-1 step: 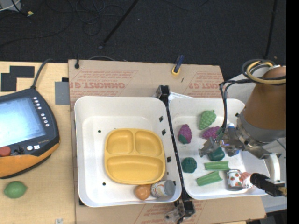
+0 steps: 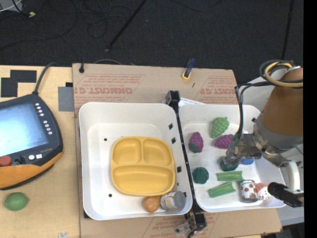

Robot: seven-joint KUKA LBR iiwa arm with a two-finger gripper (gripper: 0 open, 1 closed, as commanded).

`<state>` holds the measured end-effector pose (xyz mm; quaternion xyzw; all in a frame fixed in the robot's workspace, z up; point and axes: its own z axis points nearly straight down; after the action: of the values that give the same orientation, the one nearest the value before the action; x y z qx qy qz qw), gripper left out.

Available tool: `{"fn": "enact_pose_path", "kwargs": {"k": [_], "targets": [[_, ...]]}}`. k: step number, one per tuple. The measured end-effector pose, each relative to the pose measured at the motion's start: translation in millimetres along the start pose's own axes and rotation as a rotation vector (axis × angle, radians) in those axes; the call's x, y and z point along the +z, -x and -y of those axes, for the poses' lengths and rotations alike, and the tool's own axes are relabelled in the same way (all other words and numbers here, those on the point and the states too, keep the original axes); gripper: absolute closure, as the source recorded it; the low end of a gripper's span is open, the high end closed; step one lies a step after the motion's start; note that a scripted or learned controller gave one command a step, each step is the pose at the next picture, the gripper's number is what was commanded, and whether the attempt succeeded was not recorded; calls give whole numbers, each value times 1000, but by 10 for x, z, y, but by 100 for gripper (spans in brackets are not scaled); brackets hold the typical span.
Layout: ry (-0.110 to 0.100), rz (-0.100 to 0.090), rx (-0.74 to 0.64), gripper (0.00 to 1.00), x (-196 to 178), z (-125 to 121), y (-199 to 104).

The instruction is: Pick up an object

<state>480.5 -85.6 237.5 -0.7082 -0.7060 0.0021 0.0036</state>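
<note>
The gripper hangs in the right bin, grip state unclear, among two purple grape bunches, one green bunch and two green sticks.

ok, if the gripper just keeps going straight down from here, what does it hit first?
Probably the upper green stick, lying just under the gripper in the right bin. Depth is hard to judge from this slant; it could land on bare floor beside it.
</note>
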Motion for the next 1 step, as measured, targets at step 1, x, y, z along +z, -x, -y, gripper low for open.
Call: {"fn": "enact_pose_path", "kwargs": {"k": [1], "targets": [[16,-1,-12,100,-1003,46,-712]]}}
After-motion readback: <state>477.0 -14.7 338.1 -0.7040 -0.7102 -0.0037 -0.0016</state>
